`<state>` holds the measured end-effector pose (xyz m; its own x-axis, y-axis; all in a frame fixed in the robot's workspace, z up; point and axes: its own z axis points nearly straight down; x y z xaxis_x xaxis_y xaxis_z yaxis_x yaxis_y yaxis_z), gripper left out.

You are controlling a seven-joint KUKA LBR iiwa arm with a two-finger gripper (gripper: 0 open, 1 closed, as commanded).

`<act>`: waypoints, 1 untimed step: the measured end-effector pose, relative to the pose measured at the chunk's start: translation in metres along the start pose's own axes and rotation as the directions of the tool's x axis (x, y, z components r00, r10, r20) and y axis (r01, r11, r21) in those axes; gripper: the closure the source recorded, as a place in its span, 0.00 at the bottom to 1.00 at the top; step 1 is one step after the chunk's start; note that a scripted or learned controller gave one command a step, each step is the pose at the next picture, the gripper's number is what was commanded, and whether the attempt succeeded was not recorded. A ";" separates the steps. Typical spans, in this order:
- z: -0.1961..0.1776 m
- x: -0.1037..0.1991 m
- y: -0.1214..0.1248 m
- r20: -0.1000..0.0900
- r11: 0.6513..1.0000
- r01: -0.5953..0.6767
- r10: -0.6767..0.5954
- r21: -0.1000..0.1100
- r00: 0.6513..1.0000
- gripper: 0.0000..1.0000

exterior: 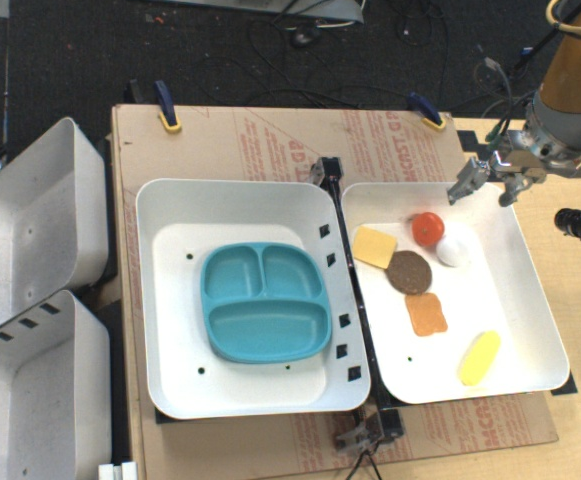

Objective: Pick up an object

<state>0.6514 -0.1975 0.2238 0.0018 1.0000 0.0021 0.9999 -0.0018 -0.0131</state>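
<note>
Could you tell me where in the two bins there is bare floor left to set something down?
Right bin: bare floor between the yellow piece and the orange slice, and along the front wall. Its upper middle is crowded around the tomato. Left bin: narrow strips around the blue tray.

One camera sits high above the tabletop (270, 133) and looks down at a slant. It is far enough back to take in both white bins: the left bin (160, 298) and the right bin (530, 298) beside it. Past the tabletop's far edge it sees dark floor (70, 48). The arm (570, 78) comes in at the right bin's far corner.
</note>
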 end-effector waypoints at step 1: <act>-0.009 0.001 0.003 0.003 1.000 0.003 -0.003 -0.014 1.000 0.00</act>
<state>0.6544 -0.1966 0.2328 -0.0015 1.0000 -0.0008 1.0000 0.0015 0.0010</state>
